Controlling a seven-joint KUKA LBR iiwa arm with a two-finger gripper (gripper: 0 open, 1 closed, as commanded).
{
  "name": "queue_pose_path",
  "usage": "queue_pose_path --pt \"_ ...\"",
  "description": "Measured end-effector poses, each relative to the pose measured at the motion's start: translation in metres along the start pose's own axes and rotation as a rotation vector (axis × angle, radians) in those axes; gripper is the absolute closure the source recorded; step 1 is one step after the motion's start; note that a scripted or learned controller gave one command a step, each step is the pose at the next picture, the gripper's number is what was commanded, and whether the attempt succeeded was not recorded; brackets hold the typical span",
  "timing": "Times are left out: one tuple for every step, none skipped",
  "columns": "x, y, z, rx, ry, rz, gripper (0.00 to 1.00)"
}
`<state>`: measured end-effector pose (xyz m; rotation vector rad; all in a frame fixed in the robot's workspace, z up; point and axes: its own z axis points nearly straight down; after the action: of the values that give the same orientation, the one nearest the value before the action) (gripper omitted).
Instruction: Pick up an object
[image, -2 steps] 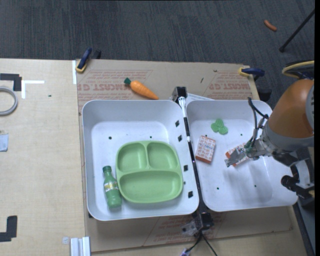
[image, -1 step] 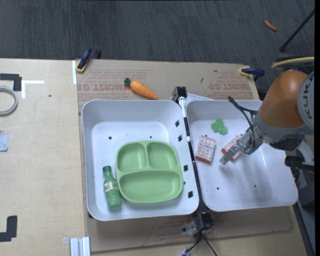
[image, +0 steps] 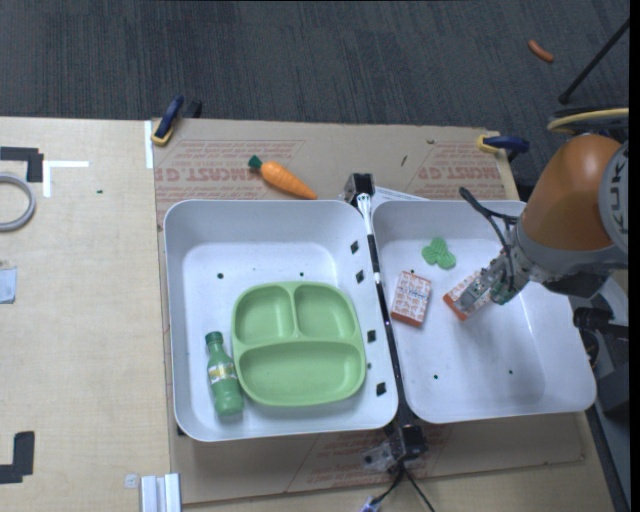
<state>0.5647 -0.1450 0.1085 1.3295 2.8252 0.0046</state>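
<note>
fingers (image: 492, 287) on red-white packet (image: 462, 296) | right bin (image: 560, 395) | near-side floor open

Bench (image: 80, 380), as I see it from above: pale wood, with a cardboard sheet (image: 330, 165) laid across it. Directly on the sheet:
- two white bins, left (image: 190, 260) and right (image: 560, 390), touching side by side
- a toy carrot (image: 283, 177), just behind the left bin
- a blue clamp (image: 168, 118) at the sheet's far left corner
</note>
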Motion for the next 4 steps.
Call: queue_pose_path --pt "0.040 0.014 -0.145 0.013 0.012 0.400 1.00" --pt "0.040 0.014 -0.145 0.013 0.012 0.400 0.00" --pt "0.040 0.023 -0.044 0.015 0.014 0.409 0.00" --pt "0.021 0.032 0.010 0.007 0.010 0.152 0.00"
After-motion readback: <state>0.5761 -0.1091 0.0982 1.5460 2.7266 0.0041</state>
